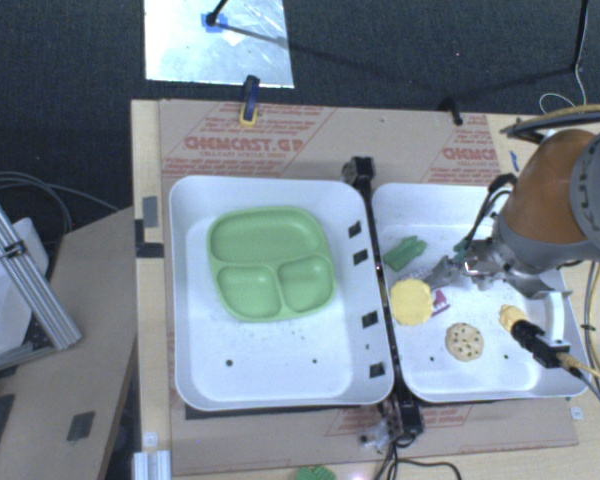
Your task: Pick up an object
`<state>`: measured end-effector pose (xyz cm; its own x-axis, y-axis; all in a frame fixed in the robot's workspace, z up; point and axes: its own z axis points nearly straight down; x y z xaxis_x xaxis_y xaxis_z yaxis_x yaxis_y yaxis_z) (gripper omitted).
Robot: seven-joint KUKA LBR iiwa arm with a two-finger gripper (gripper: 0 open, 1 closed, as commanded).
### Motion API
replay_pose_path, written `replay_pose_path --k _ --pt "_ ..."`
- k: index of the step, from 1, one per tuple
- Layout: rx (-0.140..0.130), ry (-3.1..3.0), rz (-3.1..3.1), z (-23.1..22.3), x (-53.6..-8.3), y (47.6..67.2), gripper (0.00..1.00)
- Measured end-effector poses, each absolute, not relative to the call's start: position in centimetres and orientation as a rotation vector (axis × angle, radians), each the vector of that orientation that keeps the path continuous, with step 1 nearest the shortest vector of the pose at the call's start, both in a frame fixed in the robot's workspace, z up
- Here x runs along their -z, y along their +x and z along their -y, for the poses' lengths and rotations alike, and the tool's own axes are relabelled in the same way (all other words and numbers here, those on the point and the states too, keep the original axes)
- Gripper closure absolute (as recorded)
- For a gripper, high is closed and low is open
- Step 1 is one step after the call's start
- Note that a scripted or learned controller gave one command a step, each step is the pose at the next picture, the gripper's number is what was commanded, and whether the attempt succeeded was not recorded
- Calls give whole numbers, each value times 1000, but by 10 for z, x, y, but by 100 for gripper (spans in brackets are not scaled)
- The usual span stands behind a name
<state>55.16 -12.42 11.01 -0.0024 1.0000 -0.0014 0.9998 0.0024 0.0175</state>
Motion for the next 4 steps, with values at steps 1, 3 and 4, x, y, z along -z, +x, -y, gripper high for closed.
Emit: replay_pose_path --k 1,3,4 --pt "-8 2209 -2223 124 -85 614 0" --pt "-3 2212 -2225 129 -84 659 0" --pt "-1 2214 -2225 130 -85 658 0"
